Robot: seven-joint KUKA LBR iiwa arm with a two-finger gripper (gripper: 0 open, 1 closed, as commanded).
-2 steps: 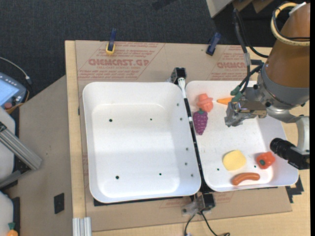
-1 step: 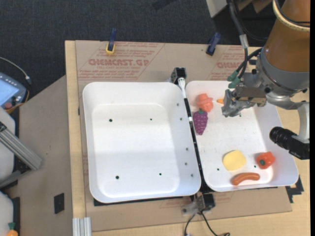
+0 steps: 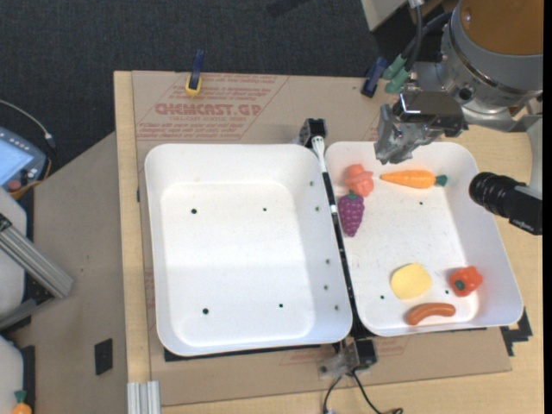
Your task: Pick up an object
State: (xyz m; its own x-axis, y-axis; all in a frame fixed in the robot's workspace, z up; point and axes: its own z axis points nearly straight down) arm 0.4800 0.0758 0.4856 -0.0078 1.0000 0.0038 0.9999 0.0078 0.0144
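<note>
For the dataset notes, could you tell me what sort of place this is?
Probably a robotics lab grasping bench: a grey arm's gripper hangs over two white bins, one holding toy food such as a carrot, all on clamped cardboard.

The counter [image 3: 86,231] is pale wood, topped by a brown cardboard sheet [image 3: 216,102] printed with red lettering. Two white bins sit on the sheet, touching: the left bin [image 3: 164,231] and the right bin [image 3: 492,257]. A yellow-and-blue clamp [image 3: 196,76] grips the sheet's far edge.
</note>
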